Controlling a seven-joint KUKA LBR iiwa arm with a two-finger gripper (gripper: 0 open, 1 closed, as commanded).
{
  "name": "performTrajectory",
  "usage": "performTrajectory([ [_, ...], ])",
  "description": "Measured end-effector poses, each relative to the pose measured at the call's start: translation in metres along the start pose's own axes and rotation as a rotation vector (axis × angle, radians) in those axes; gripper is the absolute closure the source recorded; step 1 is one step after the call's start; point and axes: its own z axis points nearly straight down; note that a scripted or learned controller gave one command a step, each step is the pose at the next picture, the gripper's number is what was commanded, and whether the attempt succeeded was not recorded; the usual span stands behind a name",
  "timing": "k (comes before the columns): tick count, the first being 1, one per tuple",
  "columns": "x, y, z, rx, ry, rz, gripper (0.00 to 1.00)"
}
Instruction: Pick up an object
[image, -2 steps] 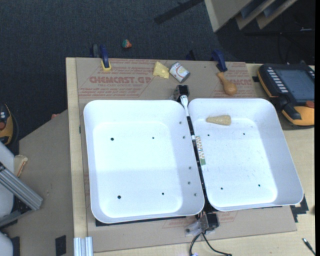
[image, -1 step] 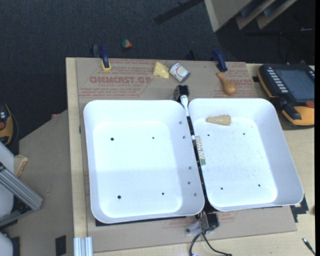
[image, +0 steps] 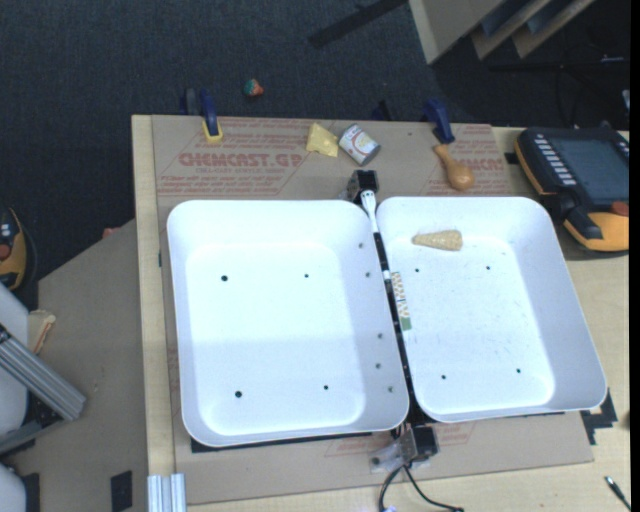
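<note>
A small tan, cone-shaped object (image: 438, 240) lies on its side near the far edge of the right white bin (image: 520, 330). The left white bin (image: 270, 320) sits beside it, the two meeting along a dark strip with a label (image: 398, 300).
On the brown board behind the bins lie a yellow wedge (image: 322, 141), a small white box (image: 358, 144) and an orange-tan pear-shaped piece (image: 455, 171). Blue clamps (image: 209, 112) hold the board's far edge. A control pendant (image: 585, 180) rests at the far right.
</note>
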Motion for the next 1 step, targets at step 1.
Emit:
performTrajectory([
  [1,0.0450,-0.0492,0.0003,0.001,0.001,0.000,1.00],
])
